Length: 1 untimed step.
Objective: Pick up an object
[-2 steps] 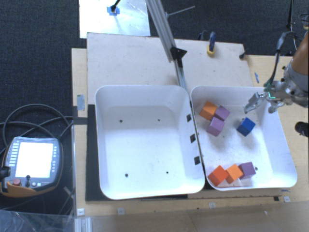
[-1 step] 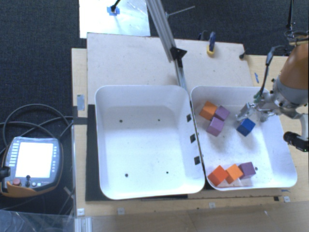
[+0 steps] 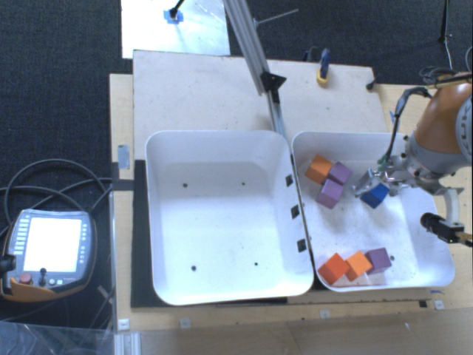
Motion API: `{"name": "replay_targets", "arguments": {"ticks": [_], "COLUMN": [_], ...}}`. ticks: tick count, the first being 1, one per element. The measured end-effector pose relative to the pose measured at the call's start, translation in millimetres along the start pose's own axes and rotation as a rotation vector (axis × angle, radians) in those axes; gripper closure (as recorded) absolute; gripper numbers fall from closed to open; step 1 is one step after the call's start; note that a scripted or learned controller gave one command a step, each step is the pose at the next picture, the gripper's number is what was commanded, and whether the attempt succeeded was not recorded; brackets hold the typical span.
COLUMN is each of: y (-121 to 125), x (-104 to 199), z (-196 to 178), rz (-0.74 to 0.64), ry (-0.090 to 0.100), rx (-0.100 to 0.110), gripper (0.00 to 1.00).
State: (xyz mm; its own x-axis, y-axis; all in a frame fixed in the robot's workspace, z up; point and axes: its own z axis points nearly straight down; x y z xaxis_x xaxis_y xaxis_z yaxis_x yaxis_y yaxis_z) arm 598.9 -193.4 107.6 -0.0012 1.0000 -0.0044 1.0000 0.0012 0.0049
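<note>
One blue block (image 3: 375, 195) between fingers (image 3: 365, 184), apparently tilted, corner down.

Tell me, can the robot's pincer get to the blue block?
Probably yes. The pincer hangs right over the blue block in the right bin, and the purple blocks sit apart from it, so nothing blocks it.

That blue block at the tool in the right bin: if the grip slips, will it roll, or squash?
The blue block looks like a flat-faced cube, so it would probably drop and settle, not roll. Its crisp edges suggest it is rigid and unlikely to squash. It seems small beside the tool, so likely light; smooth faces might slide if gripped off-centre.
</note>
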Motion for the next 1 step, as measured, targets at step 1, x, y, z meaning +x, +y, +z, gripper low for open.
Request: {"name": "replay_targets", "arguments": {"ticks": [1], "y": [0.6], "x": [0.0], "z": [17.4], "rz": [-0.001], "ry": [0.004], "rx": [0.004], "gripper": [0.00]}}
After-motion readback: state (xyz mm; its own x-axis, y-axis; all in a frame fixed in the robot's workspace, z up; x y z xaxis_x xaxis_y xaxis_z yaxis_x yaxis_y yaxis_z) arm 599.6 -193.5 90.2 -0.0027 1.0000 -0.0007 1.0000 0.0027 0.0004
